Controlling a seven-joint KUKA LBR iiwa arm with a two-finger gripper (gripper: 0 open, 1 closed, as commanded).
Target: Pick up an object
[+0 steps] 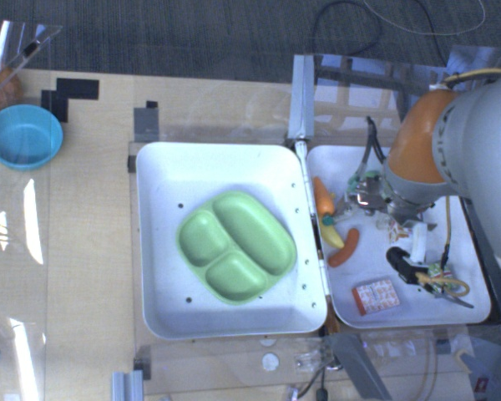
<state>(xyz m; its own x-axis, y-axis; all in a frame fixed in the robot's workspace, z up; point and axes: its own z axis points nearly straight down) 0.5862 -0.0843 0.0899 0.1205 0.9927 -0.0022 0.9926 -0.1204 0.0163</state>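
Observation:
The right bin [472, 306] holds an orange carrot [322, 199] along its left wall. Just below it lie a small yellow piece [331, 236] and a red sausage [344, 247]. A red-and-white patterned packet [376, 296] lies near the front. My gripper [361, 194] hangs low over the upper middle of this bin, a little to the right of the carrot and above the sausage. Nothing visible is held in it. The wrist with its orange band [417, 140] hides the bin's back right part.
The left bin [150, 224] holds a green three-compartment plate [236, 245] at its middle. A blue bowl [23, 136] sits on the bench at far left. A metal divider post [299, 98] stands between the bins at the back.

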